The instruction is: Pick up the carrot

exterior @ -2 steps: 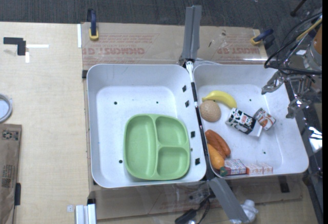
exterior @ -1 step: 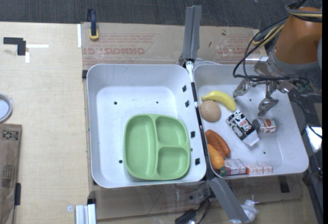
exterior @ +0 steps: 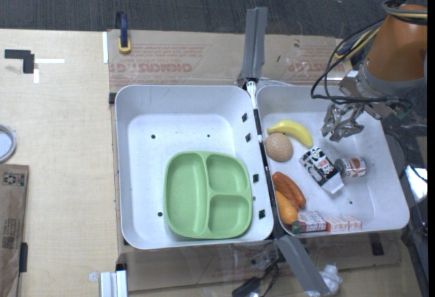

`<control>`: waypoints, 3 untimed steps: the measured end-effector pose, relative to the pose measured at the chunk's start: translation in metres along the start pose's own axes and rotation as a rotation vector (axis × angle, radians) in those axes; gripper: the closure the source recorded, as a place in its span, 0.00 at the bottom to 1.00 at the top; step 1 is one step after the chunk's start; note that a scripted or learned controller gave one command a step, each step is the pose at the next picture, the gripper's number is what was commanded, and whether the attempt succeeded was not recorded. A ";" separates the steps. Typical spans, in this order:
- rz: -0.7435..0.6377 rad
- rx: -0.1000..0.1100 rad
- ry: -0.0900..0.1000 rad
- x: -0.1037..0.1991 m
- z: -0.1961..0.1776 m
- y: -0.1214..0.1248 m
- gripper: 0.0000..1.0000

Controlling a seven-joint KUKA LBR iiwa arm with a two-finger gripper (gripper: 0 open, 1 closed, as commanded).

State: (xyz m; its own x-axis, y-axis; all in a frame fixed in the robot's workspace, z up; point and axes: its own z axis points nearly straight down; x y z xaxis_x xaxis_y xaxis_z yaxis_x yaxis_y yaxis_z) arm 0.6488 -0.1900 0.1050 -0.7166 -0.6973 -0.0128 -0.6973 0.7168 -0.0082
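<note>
The carrot (exterior: 289,187), a short orange-red root, lies at a slant near the left wall of the right bin (exterior: 391,173), toward its front. My gripper (exterior: 342,124) hangs over the back of that bin, up and to the right of the carrot and well apart from it. Its fingers stand open with nothing between them. The grey arm with its orange band (exterior: 401,44) reaches in from the right.
A yellow-orange fruit (exterior: 286,210) touches the carrot's front end. Close by are a banana (exterior: 292,130), a brown round fruit (exterior: 279,147), a black-and-white carton (exterior: 321,167), a small can (exterior: 352,167) and red snack boxes (exterior: 327,222). A green divided plate (exterior: 207,194) sits in the left bin (exterior: 136,153).
</note>
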 end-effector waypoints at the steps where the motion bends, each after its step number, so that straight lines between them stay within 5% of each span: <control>1: 0.003 0.005 -0.006 -0.002 -0.011 -0.001 1.00; 3: -0.431 -0.007 0.004 -0.057 -0.131 0.040 1.00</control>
State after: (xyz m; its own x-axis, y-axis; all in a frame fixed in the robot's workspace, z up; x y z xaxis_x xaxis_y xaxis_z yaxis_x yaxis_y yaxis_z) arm 0.6602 -0.1218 0.2360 -0.3596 -0.9331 -0.0054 -0.9331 0.3596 -0.0051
